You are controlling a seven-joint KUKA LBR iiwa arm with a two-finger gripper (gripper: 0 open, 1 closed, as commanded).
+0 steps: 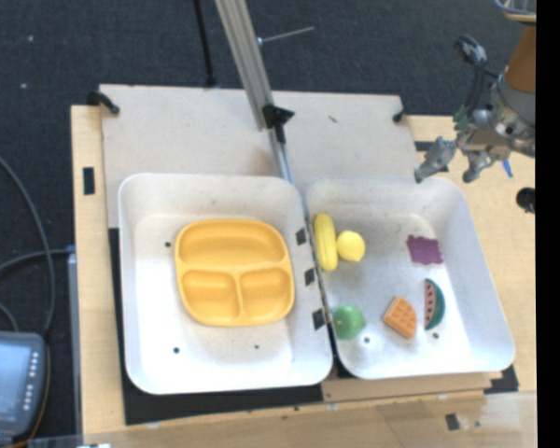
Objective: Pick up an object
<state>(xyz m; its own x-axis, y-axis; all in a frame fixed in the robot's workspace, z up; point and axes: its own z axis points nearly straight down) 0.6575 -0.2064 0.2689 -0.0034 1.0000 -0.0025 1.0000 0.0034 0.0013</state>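
Note:
The right bin (pixel 476 250) holds several toy foods: a yellow banana (pixel 324 241) with a lemon (pixel 351 246) touching it near the left wall, a purple piece (pixel 425 248), a watermelon slice (pixel 433 304), an orange waffle wedge (pixel 400 316) and a green ball (pixel 348 321). My gripper (pixel 453 164) hangs over the bin's far right corner, well apart from all of them. It is open, with nothing between its fingers.
The left bin (pixel 140 250) carries a yellow divided plate (pixel 234 271). A slanted metal post (pixel 247 54) rises behind the bins, ending near their shared wall. A small screen (pixel 9 381) sits at the lower left, off the bench.

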